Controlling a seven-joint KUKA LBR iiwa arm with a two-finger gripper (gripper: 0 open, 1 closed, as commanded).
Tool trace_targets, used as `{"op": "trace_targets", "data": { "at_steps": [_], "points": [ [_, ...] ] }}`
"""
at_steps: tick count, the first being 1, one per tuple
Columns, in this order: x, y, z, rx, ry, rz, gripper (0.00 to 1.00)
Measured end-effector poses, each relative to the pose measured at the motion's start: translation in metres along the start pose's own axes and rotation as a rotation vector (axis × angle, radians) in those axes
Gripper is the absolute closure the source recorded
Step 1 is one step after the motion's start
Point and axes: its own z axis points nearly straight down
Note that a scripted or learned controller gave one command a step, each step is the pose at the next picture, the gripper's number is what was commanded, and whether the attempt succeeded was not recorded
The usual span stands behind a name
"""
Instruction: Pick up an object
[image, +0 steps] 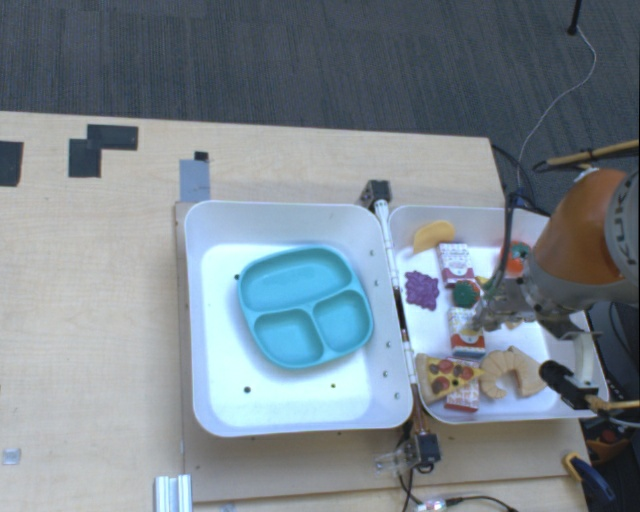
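Note:
The right bin (585, 408) holds several toy foods. A yellow piece (433, 235) lies at the back, with a red-and-white carton (455, 262) in front of it. Purple grapes (422, 290) and a green item (466, 294) sit mid-bin, and an orange item (515, 262) lies farther right. Toward the front are a small white-and-red pack (467, 337), a pizza slice (450, 372) and a tan pastry (512, 370). My gripper (493, 312) hangs low in this bin, right beside the small pack and the green item.
The left bin (215, 390) holds a blue divided plate (303, 307). The arm's orange band (585, 240) and grey wrist overhang the right bin's right side. A black clamp (376, 190) sits at the back between the bins. Cables lie at the front edge.

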Motion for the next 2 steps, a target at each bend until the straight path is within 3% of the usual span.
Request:
{"op": "trace_targets", "data": {
  "at_steps": [1, 2],
  "points": [
    [0.0, 0.0, 0.0, 0.001, 0.0, -0.001, 0.0],
    [0.022, -0.042, 0.021, 0.002, -0.004, 0.003, 0.0]
  ]
}}
